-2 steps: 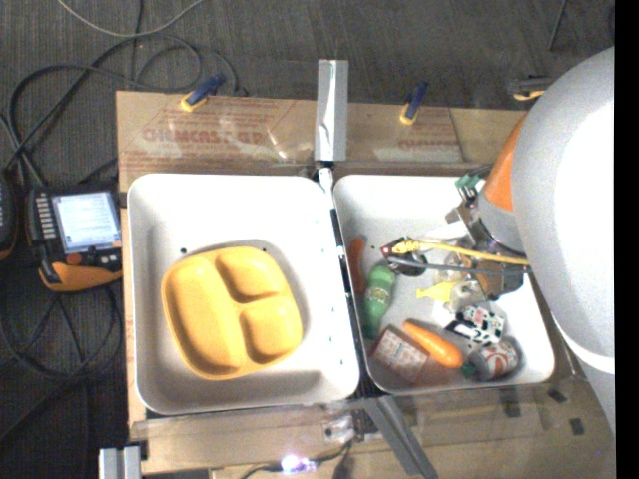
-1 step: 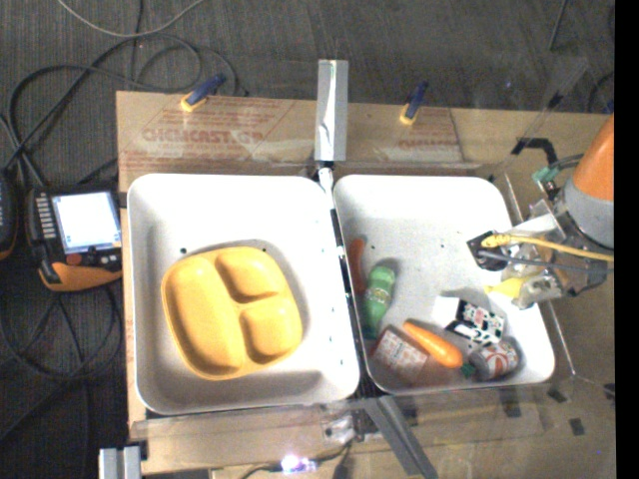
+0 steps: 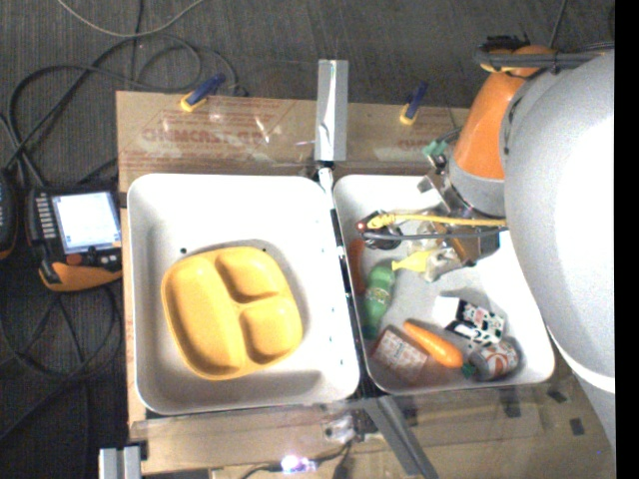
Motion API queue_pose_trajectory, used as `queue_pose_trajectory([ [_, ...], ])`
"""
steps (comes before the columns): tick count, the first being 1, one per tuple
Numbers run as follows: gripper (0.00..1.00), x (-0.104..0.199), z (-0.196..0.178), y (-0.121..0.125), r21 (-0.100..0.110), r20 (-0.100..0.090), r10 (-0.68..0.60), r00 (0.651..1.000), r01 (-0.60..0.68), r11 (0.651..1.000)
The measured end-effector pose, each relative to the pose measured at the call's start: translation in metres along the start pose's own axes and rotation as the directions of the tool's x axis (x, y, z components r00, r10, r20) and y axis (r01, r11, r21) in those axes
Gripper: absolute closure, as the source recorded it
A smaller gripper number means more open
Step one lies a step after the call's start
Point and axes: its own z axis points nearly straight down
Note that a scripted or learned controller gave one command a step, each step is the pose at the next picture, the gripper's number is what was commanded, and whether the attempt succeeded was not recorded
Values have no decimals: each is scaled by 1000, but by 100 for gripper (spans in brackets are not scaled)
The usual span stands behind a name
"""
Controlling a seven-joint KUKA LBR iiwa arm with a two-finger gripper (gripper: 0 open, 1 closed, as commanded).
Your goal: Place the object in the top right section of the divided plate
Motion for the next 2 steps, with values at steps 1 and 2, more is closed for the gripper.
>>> queue_pose_trajectory([
  [1,100,25,7,-27,-2,1,-50,999,50,999],
  [2,100,-19,41,-70,1,1,-130,992,130,992],
])
